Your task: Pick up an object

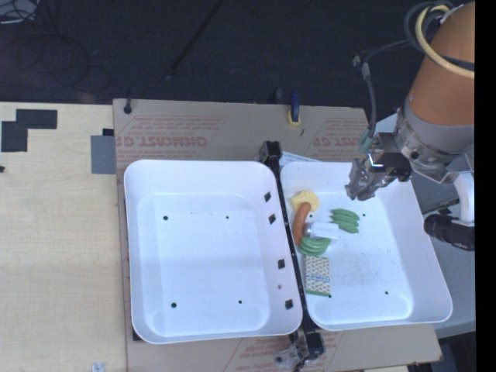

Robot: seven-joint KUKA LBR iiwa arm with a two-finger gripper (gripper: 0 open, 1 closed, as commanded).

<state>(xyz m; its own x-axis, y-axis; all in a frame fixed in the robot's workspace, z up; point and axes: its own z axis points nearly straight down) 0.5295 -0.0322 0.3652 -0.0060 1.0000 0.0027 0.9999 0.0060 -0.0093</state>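
The gripper (361,184) is hovering over the right bin (403,285), right of centre; whether its fingers are parted cannot be told. Nothing is grasped; the green pod (346,219) is lying just below-left.

Lighting even, fairly bright on the bench, dim behind it: the dark floor (194,29) at top is nearly black, cables barely readable. Both white bins, left bin (201,246) and right bin (387,277), are close to overexposed, soft shadows along their inner walls. No hard glare. Overall soft, low resolution; small items in the right bin blur together. Orange arm (446,60) slightly blurred.
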